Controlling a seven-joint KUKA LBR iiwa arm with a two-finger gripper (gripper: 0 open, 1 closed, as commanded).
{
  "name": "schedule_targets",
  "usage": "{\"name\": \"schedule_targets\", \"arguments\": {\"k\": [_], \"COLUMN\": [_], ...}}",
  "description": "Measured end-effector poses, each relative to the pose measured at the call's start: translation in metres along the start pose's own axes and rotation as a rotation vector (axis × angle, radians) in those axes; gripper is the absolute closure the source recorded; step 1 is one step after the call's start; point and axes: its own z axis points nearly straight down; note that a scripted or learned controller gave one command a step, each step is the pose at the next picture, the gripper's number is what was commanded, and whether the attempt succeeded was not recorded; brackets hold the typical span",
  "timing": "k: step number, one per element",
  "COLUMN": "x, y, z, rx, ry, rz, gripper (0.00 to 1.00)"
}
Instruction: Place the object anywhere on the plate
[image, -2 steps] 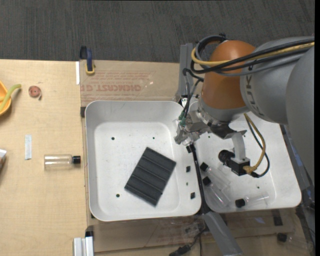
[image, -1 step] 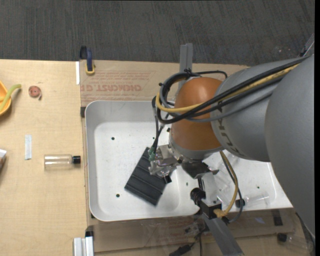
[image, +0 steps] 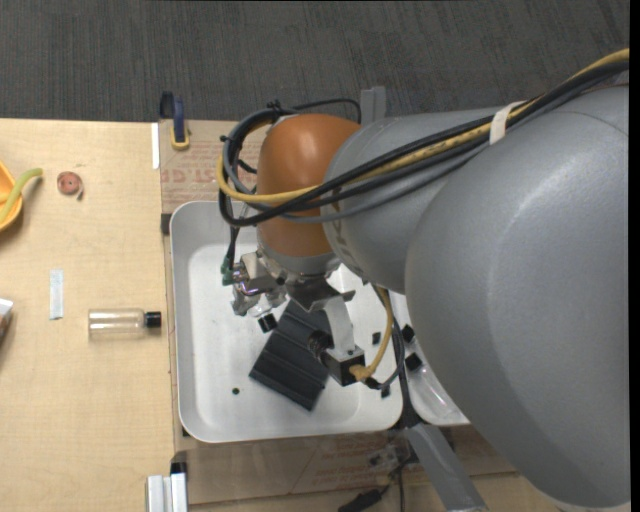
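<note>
We look down on a white bin (image: 200, 330). Near its middle lies the object (image: 290, 362), a black, flat, rectangular block with ribbed grooves, tilted diagonally on the bin floor. The grey arm (image: 480, 260) with its orange band (image: 300, 180) hangs over the bin; its gripper (image: 272, 300) sits just above the block's upper end. We cannot tell its grip.

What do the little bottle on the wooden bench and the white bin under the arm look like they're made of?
The bottle looks like clear plastic, possibly glass: it is see-through with a dark cap. The bin looks like smooth white plastic with a slight sheen and rounded corners. The bench appears to be light, matte wood.
</note>
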Motion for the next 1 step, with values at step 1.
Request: {"name": "schedule_targets", "arguments": {"k": [1], "x": [-0.0528], "y": [0.0533], "z": [-0.1018], "rx": [-0.005], "ry": [-0.001], "rz": [-0.232], "gripper": [1.0]}}
